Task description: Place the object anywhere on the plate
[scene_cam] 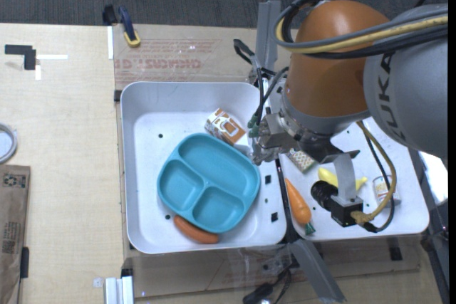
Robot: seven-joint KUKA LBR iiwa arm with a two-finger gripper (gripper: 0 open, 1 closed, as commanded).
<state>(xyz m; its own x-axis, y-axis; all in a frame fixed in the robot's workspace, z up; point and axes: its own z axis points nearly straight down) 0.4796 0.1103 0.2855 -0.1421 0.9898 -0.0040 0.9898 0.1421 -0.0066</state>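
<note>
Grey arm (356, 67) bent over bins' divide, claw (262, 146) beside plate (208, 184).

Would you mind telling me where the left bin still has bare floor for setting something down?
The left bin has bare floor along its left wall and across the back-left corner, behind the blue plate. It is crowded at the back right, where the small carton meets the claw, and in front by the sausage.

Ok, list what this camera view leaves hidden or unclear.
- Gripper: the arm's orange band looms over it, so its state is unclear.
- Sausage: partly tucked under the blue plate.
- Right bin: much of its contents covered by the arm; a carrot shows.
- Small carton: print too small to read.
</note>
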